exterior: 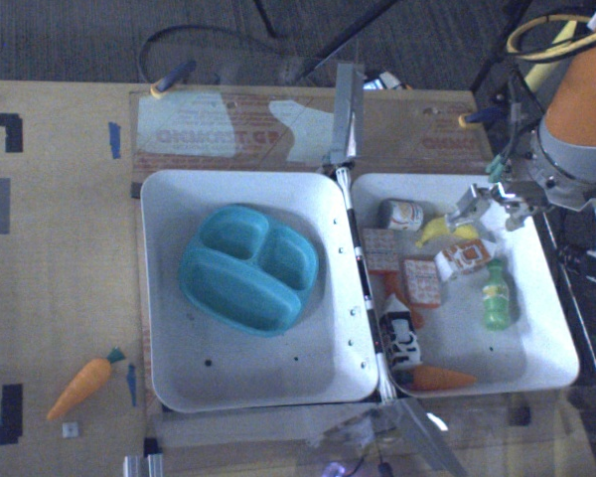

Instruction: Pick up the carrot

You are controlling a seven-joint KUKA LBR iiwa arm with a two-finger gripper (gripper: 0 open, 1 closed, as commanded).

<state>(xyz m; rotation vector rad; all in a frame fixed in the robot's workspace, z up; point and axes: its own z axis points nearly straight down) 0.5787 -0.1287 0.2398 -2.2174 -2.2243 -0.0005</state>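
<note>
Now, gripper: we see the gripper (492, 202) over the far right part of the right bin (546, 311); its two fingers stand apart and nothing is between them.
Carrot: the carrot (442, 377) lies in the right bin at its near edge, close to the wall shared with the left bin (169, 296). From the gripper it is toward the near side and a little to the left, well apart.
Axis: its long axis runs almost along the near wall, with the thin tip pointing right.
Neighbours: a black-and-white carton (401, 339) lies just beside the thick end, perhaps touching; we cannot tell.
In the way: a yellow banana (439, 230), a small box (464, 258) and a green bottle (495, 295) lie between gripper and carrot, so we judge a raised path safer.
Other carrot: a second carrot (81, 386) lies on the bench, left of the left bin.
Left bin: it holds a blue tray (248, 268).
</note>
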